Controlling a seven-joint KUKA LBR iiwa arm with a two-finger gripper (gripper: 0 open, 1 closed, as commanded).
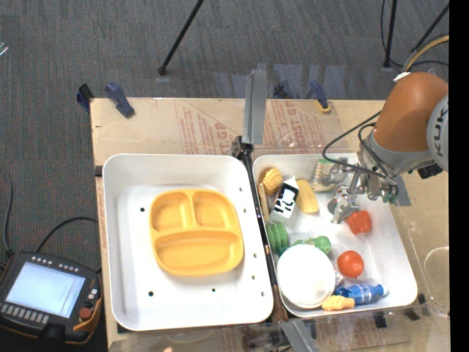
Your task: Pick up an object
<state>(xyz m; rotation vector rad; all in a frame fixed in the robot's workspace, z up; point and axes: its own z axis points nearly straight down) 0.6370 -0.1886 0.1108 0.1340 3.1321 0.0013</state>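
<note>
My gripper (343, 208) hangs over the back half of the right bin (404, 270), below the grey and orange wrist. A red pepper-like piece (359, 222) lies just to its right and slightly nearer, close to the gripper; I cannot tell if they touch. A yellow wedge (307, 196) and a white and black carton (284, 200) lie to its left. Nearer the front sit a red tomato (350, 264), a white round bowl (305, 276), a blue bottle (363, 292) and a small yellow piece (335, 303). I see nothing held by the gripper.
A corn cob (272, 178), green pieces (278, 237) and a patterned packet (322, 171) crowd the right bin's left and back. The left bin (124, 196) bears a yellow divided plate (196, 231). A controller pendant (47, 292) lies at the lower left, off the bench.
</note>
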